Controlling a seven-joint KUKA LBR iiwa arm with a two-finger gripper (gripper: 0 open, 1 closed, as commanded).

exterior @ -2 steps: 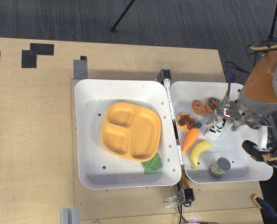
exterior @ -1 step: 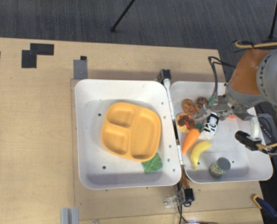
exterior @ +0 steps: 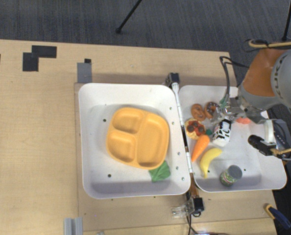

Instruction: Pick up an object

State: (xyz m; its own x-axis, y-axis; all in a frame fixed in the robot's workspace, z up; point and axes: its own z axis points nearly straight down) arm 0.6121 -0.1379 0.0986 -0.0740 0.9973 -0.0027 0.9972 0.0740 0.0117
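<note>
My gripper (exterior: 226,112) hangs over the back middle of the right bin (exterior: 263,180), under the grey wrist with its orange band. Right below it lies a black-and-white toy (exterior: 223,131); whether it touches the gripper I cannot tell. To the gripper's left are two brown pretzel-like pieces (exterior: 198,111) and a dark red-orange piece (exterior: 195,128). An orange carrot (exterior: 200,146) and a yellow banana (exterior: 208,160) lie nearer the front. A small tin can (exterior: 230,176) stands at the front. A small red piece (exterior: 242,121) lies beside the wrist.
The left bin (exterior: 94,131) holds a yellow divided plate (exterior: 137,137) with a green piece (exterior: 160,172) at its front corner. A raised divider (exterior: 182,131) runs between the two bins. Black cables (exterior: 263,146) trail from the arm over the right bin's right side.
</note>
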